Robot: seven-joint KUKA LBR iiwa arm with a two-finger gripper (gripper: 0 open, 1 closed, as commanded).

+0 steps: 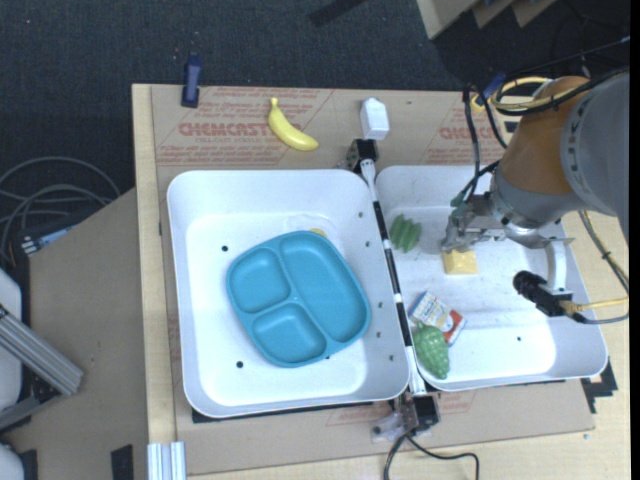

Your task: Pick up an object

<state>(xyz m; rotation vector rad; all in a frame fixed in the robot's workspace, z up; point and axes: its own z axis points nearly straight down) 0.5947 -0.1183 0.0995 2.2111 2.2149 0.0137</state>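
A grey robot arm's claw [462, 236] hovers low in the right bin [520, 363], directly above a pale yellow block [460, 261]. Whether the claw is spread or pinching cannot be told. Nothing looks lifted yet; grasping and raising appear to remain.

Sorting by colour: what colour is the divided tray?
Light blue, seen in the camera view.

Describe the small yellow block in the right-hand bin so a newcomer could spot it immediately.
Find the right bin, the one the arm reaches into. Just below the hand lies the yellow block, pale and squarish. Its neighbours are green items and a printed packet; it alone is plain yellow.
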